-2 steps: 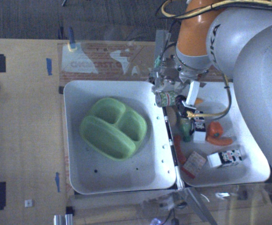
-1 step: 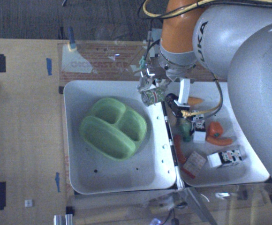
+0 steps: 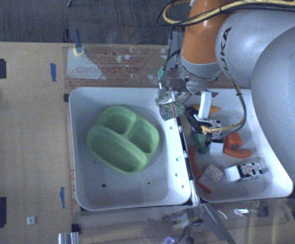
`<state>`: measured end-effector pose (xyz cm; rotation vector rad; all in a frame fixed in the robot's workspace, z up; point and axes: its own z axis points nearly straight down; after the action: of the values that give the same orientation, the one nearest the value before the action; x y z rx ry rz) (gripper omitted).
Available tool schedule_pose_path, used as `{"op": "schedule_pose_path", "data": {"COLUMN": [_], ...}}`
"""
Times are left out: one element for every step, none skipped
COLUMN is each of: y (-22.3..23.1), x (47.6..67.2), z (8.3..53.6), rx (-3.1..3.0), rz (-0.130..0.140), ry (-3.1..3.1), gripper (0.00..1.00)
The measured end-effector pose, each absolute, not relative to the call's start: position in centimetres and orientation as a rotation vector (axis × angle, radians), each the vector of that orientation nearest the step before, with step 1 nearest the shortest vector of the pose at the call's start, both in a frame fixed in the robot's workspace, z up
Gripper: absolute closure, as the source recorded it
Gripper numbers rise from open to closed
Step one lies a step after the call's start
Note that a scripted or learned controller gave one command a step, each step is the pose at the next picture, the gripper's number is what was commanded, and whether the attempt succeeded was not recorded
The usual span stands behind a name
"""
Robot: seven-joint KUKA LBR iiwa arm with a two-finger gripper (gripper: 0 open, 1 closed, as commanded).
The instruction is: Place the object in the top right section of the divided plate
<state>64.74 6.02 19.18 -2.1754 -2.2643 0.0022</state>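
Note:
A green divided plate (image 3: 123, 138) with three sections lies tilted in the left white bin (image 3: 86, 187). My gripper (image 3: 170, 103) hangs over the wall between the two bins, just right of the plate's upper right section. It is shut on a small grey can with a green and pink label (image 3: 172, 110), which sits at its fingertips above the bin's rim. The arm's orange band (image 3: 202, 29) rises behind it.
The right bin (image 3: 269, 187) holds an orange toy (image 3: 234, 144), a white box with black print (image 3: 244, 171), a pink block (image 3: 211, 176), a thin red stick (image 3: 194, 161) and a small green piece (image 3: 202, 143). Wooden bench lies to the left.

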Motion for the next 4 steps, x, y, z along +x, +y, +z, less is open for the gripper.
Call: {"op": "schedule_pose_path", "data": {"y": [10.1,6.8,7.4,12.3], "x": [62.9,63.9,63.4,65.8], "z": [17.0,18.6,20.1,15.6], "rx": [-2.288,-2.311,-1.929,-2.119], "rz": [0.003,-0.005,-0.002,-0.003], "ry": [-2.149,-2.131,-2.481,-2.321], "gripper": [1.0,1.0,1.0,1.0]}}
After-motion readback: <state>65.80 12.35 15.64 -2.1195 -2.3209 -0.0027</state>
